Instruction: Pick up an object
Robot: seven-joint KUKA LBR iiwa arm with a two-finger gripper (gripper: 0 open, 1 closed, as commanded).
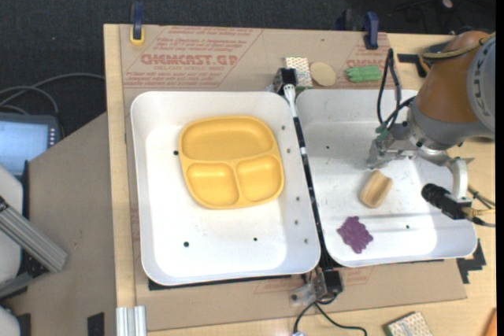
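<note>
Claw (pixel 380 156) of the grey arm (pixel 457 94) sits low in the right-hand white bin (pixel 331 122), near that bin's middle and toward its far half, reached in from the right side of the view; whether it stands wide or narrow I cannot tell, because the metal parts there are small and blur together, and nothing can be seen caught in it. Just below and slightly left of it lies a short tan cylinder (pixel 376 189), like a cork or a wooden peg, tilted on the bin floor and apart from the claw by a small gap. Nearer the front edge of the same bin lies a purple lumpy piece (pixel 355 234), flat on the floor, close to the tan cylinder but not touching it. A black cable (pixel 385 94) runs down from the back of the bench to the wrist, and a black plug-like part (pixel 441 199) juts from the arm on the right. The left-hand white bin (pixel 157 240) holds a yellow divided plate (pixel 232 161) with one long compartment at the back and two smaller ones in front, lying flat toward the bin's far half. On the cardboard sheet (pixel 189 55) behind the bins rest a round tan disc (pixel 323 74) and, just to its right, a small green object (pixel 364 75), both outside the bins.
</note>
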